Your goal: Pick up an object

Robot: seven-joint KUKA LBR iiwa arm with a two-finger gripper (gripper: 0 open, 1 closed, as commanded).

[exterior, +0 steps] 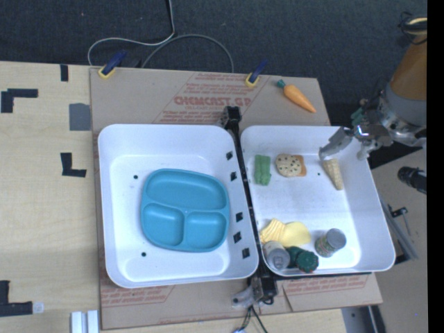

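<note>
Hovering over the right bin's (pixel 361 186) far right corner, your pincer (pixel 347 141) looks released and grasps nothing. The cone-shaped piece (pixel 334 173) lies just below it on the bin floor. Next, you lower straight and clench around it.

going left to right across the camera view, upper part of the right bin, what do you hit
green block → cookie → cone-shaped piece, with the gripper just above it at the bin's right end
</note>
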